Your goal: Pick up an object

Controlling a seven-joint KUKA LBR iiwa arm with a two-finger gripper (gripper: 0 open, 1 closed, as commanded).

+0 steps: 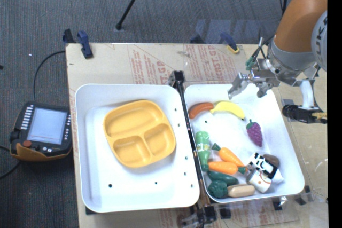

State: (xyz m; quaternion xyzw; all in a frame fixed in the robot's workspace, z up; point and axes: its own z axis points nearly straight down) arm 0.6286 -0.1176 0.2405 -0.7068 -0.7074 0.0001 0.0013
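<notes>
The tool (248, 86) hangs over the far edge of the right bin (286, 131), just behind the banana (228, 109). Its two fingers stand wide apart and nothing is between them.

The nearest things to take are the banana and the sausage (200, 109), which touches the banana on its left. In front of the banana and a little to the right lies the bunch of grapes (254, 132), alone on bare white floor. All of these look like small plastic toys, so I judge them light, stiff and rather smooth; they can slip from the fingers. The banana is best taken across its narrow middle. The grapes are free on all sides, so they are the easier choice.

Further in front of the banana, the carrots (228, 160) and green vegetables (203, 148) lie packed together, and it is hard to separate them by eye. The black and white toy (263, 167) near them I cannot identify. The arm is cut off at the right edge.
</notes>
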